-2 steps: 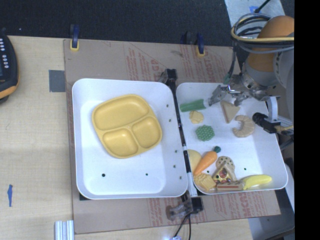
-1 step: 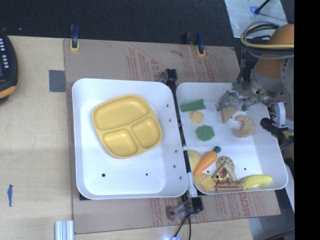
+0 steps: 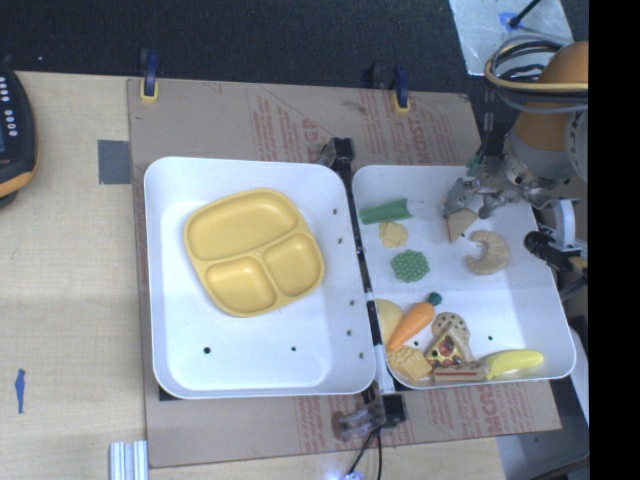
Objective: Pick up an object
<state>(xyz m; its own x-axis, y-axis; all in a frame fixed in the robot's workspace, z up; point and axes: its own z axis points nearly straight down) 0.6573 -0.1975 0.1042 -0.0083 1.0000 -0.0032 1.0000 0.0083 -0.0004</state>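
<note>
End effector (image 3: pixel 466 208) low in right bin (image 3: pixel 540 298), finger state unclear; red print on cardboard (image 3: pixel 290 133) unreadable.

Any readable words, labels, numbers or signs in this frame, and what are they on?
None can be read.
Red print on the cardboard sheet under the bins: too faint and blurred to read.
Buttons on the black and orange device at the left edge: marks too small to read.

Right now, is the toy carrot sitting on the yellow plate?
No, the orange toy carrot lies in the right white bin, while the yellow divided plastic plate sits in the left white bin.
</note>
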